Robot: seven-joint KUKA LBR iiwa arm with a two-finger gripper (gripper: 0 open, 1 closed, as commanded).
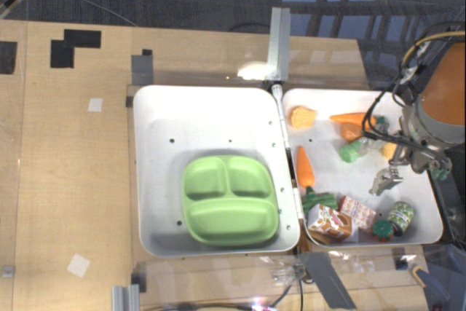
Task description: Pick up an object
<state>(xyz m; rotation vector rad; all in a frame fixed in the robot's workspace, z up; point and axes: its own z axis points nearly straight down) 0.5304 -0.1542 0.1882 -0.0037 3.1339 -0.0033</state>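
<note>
Hovering over the right bin (435, 229), our gripper (384, 180) hangs low above a bare patch of floor, with nothing between its fingers; how wide they stand we cannot tell. The pickable objects lie around it: a green can (401, 215) just beside, a snack packet (357, 213) near, a carrot (304, 167) against the dividing wall, and a cheese wedge (303, 116) farther back. In the left bin (156, 113) rests a green divided tray (230, 199), well apart, likely the drop place.
</note>
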